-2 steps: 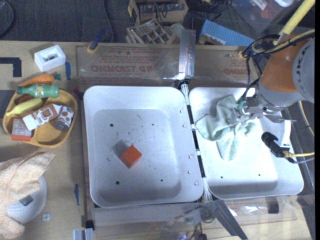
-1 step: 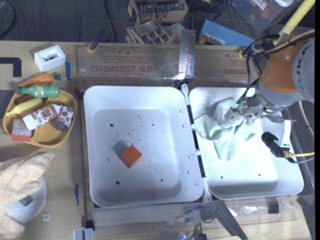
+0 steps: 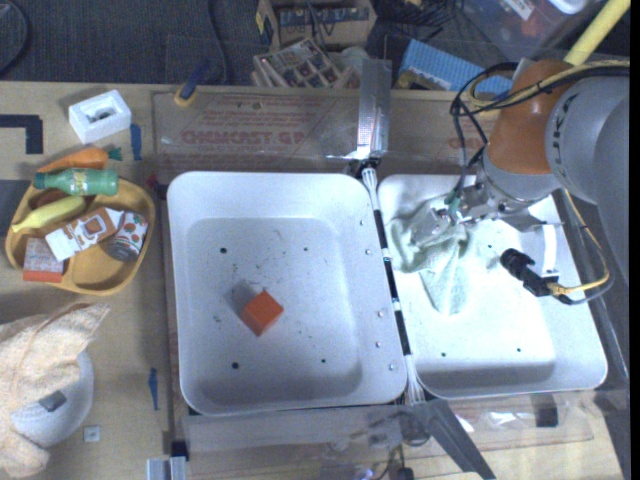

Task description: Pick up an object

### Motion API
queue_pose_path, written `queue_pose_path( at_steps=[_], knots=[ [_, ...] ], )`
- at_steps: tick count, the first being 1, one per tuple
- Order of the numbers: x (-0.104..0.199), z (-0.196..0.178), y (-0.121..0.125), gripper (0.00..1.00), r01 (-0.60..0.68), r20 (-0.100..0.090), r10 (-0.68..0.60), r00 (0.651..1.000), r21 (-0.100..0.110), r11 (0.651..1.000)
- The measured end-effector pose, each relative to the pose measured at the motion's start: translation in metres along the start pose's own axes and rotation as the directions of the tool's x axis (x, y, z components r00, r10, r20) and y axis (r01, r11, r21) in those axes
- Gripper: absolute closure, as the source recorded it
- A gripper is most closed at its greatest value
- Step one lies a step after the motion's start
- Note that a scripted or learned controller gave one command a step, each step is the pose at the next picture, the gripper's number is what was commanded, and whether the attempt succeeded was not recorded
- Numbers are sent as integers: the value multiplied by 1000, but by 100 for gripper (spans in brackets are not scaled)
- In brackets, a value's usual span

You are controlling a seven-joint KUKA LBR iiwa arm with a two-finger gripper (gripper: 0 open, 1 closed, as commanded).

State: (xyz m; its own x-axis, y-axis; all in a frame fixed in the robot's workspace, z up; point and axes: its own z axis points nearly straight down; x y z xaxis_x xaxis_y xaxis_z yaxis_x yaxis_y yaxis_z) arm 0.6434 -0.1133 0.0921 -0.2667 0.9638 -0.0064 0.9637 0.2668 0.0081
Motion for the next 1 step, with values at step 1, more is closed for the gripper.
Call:
queue_pose_path(
  at_steps=[1],
  knots=[
    [0, -12, 2, 100, 0, 1, 0, 1000, -7, 1000]
  ],
)
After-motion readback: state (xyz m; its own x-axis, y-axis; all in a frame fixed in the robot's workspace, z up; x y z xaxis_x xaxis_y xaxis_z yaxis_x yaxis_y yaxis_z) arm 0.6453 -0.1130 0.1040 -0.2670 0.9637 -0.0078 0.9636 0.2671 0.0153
